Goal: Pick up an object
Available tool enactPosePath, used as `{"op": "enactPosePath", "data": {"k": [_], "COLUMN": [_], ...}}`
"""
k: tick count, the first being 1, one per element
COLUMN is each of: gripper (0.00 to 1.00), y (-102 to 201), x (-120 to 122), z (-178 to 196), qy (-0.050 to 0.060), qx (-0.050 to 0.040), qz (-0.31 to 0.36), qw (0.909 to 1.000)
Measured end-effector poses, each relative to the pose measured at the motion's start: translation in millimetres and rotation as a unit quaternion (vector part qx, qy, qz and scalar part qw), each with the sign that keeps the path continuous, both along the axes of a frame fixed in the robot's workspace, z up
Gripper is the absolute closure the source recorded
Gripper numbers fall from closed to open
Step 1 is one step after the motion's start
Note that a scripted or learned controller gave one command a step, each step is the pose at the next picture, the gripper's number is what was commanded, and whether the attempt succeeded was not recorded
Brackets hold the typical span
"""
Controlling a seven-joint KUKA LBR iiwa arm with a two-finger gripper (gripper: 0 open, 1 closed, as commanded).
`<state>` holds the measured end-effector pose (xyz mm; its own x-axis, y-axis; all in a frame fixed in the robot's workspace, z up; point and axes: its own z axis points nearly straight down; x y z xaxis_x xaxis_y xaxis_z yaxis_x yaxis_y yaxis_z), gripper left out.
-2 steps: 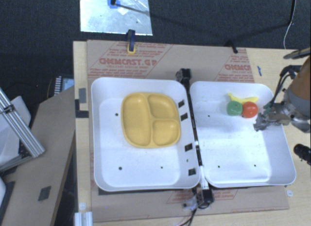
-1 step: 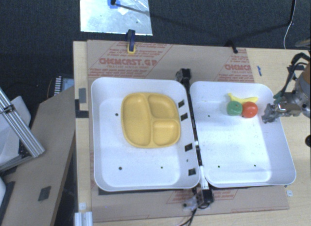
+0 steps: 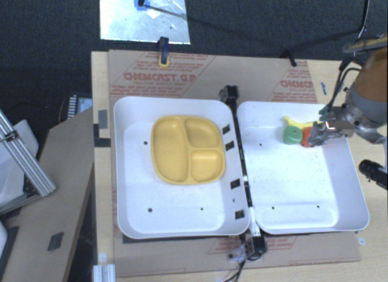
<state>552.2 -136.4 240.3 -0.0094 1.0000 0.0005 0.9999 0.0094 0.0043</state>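
The hand (image 3: pixel 319 130) is low over the far right part of the right bin (image 3: pixel 303 208), reaching in from the right below the grey arm (image 3: pixel 370 102). Whether it is released or clenched cannot be told. Just left of it, touching or nearly so, lies a small cluster: a green piece (image 3: pixel 293 134), a yellow piece (image 3: pixel 293 122) on its far side, and a red piece (image 3: pixel 307 135) right against the hand. The left bin (image 3: pixel 130 171) holds a yellow divided plate (image 3: pixel 187 150) at its middle. Both bins sit side by side on the table (image 3: pixel 182 71).
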Motion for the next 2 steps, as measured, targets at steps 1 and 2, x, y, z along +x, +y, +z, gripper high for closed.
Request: {"op": "enactPosePath", "data": {"k": [1,2], "gripper": [1.00,1.00], "y": [47,108], "x": [15,23], "z": [-10,-19], "qy": [0.001,0.001], "qx": [-0.0001,0.0007], "qz": [-0.001,0.001], "qw": [1.0000,1.0000]}}
